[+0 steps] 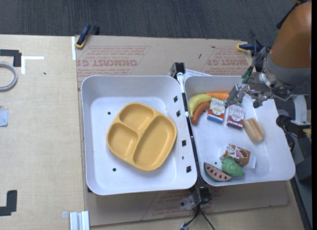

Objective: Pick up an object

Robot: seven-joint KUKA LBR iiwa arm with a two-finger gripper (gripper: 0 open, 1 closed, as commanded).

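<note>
My gripper (237,96) hangs over the back of the right bin (277,169), just above a maroon carton (235,117) and beside a blue and white carton (216,111). Nothing shows held in it. A banana (196,100), an orange sausage (199,112) and a carrot (218,95) lie to its left. A tan bread roll (253,129) rests to the right of the maroon carton. Toward the front of that bin are a brown box (237,154), a green toy (233,168) and a watermelon slice (217,173).
The left bin (94,140) holds a yellow divided plate (142,136). The two bins meet at a clipped wall (186,125). The arm's orange band (296,36) and grey wrist stand over the right bin's back right corner. Cardboard lies under both bins.
</note>
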